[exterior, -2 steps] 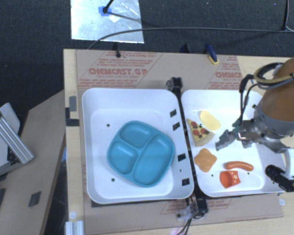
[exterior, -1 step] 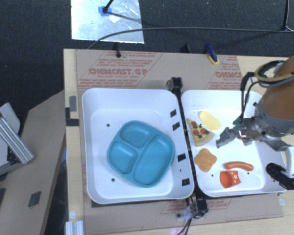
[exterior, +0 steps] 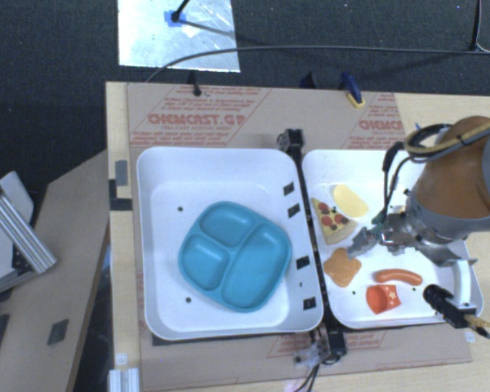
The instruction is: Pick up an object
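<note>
Two shallow white plastic bins sit side by side: the left bin [exterior: 159, 219] and the right bin [exterior: 367, 166]. One teal three-compartment plastic tray [exterior: 234, 256] lies in the left bin, toward its 5 o'clock. The right bin holds five toy foods, one of each kind: a pizza slice with red dots [exterior: 330, 220] at 9 o'clock, a pale yellow oval piece [exterior: 349, 200] at 11 o'clock, an orange nugget-like lump [exterior: 341, 266] at 7 o'clock, a red sausage [exterior: 398, 276] and a red-orange wedge [exterior: 382, 299] at 6 o'clock.
</note>
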`<state>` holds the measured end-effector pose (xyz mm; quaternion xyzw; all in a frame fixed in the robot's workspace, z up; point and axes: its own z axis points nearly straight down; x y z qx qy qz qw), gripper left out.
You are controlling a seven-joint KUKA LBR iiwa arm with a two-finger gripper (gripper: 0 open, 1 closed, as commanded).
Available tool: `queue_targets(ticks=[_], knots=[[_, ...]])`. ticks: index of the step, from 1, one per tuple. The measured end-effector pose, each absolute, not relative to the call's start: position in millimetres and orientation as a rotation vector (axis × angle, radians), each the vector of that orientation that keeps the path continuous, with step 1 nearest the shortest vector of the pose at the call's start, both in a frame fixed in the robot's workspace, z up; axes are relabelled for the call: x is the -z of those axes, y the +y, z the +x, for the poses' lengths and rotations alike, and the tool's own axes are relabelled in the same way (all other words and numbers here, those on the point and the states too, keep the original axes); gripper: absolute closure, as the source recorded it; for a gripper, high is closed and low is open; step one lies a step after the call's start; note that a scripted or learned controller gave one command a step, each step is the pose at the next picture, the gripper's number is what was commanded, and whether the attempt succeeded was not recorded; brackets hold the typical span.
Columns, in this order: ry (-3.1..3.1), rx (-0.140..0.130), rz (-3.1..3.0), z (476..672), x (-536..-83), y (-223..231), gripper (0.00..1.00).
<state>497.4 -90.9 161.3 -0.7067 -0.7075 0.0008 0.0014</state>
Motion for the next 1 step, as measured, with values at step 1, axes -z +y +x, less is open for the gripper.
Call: queue_targets(ticks=[1], knots=[[-2.22,-0.002,-2.218,497.8,-118.9,-93.6,0.0]])
